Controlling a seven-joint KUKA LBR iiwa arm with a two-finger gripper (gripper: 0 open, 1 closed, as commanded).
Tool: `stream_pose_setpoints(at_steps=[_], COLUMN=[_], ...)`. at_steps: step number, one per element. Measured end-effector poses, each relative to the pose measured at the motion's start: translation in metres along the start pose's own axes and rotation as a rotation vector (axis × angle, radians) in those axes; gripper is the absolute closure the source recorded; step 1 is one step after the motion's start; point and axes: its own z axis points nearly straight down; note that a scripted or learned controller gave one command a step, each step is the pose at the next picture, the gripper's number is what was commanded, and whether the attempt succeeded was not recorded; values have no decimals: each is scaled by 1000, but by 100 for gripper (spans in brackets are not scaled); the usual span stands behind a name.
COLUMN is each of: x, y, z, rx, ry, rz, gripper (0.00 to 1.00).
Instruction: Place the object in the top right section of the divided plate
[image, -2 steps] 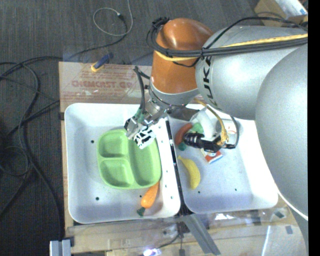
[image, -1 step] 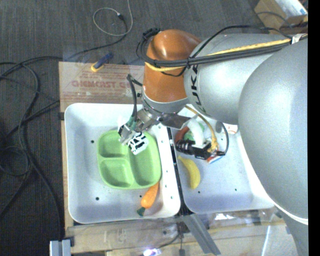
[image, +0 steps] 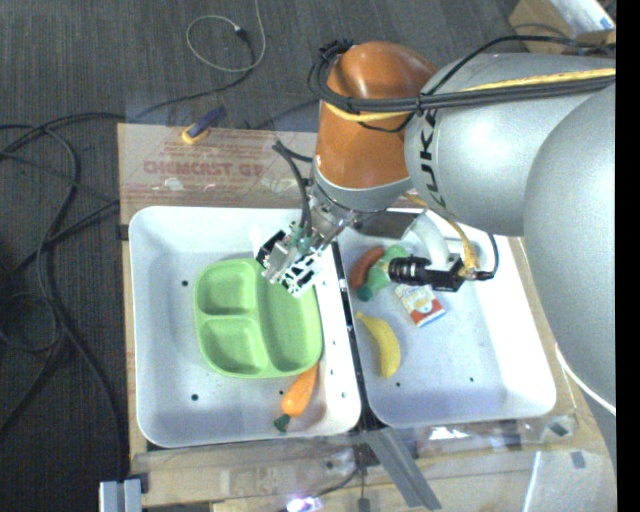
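Your pincer (image: 292, 262) hangs over the top right section of the green divided plate (image: 240, 335) in the left bin (image: 160, 300); you cannot tell whether it carries anything. Nothing clearly lies in that section yet. The nearest loose candidate, the carrot (image: 300, 393), lies below the pincer at the plate's lower right edge, long axis running toward the bin's near edge.

Banana (image: 382, 343) and perhaps a small carton (image: 424, 305) in the right bin (image: 480, 380).
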Motion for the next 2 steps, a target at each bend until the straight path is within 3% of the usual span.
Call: stream_pose_setpoints(at_steps=[1,2], x=[-1,22], y=[23,20], z=[5,5], rx=[1,0], ry=[1,3], rz=[-18,-15], gripper=[100,100])
